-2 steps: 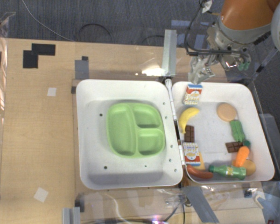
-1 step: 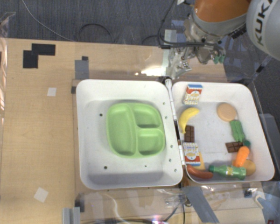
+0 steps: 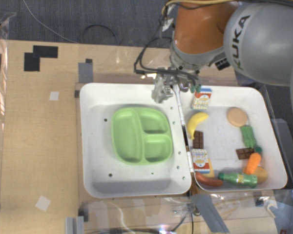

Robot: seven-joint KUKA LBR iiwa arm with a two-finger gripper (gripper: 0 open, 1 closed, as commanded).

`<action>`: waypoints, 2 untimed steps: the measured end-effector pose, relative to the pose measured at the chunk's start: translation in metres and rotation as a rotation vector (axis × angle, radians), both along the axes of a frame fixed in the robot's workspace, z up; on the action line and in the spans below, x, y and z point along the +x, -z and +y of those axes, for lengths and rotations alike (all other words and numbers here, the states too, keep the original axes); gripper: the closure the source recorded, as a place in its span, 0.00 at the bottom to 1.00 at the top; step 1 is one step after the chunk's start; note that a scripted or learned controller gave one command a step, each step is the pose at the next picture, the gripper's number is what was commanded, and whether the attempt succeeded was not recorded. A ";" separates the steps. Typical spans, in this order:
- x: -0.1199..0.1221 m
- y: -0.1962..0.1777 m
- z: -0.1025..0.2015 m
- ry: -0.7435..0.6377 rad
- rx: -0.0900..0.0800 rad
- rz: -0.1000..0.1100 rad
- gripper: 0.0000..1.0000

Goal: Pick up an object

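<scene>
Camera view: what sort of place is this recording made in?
Likely a robotics lab bench for pick-up trials: a KUKA arm over two white bins, one holding toy food such as a banana, the other a green divided plate.

Black tape marks [image 3: 40, 56] and a thin cable [image 3: 39, 21] cross the wooden bench [image 3: 34, 145].

Readable text: one brand name

The black letters "KUKA" run down the grey shell of the arm [image 3: 263, 38] at upper right. Two small cartons [image 3: 201, 100] [image 3: 200, 161] in the right bin [image 3: 271, 130] carry printed labels too small to read.
</scene>
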State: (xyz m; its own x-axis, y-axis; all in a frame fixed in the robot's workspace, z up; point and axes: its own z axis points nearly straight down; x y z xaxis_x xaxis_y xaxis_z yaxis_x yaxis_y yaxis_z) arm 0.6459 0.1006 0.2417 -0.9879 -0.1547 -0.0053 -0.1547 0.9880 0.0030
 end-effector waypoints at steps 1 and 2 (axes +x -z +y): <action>-0.019 0.056 -0.067 -0.234 -0.004 -0.004 1.00; -0.010 -0.049 -0.084 -0.219 -0.005 -0.017 1.00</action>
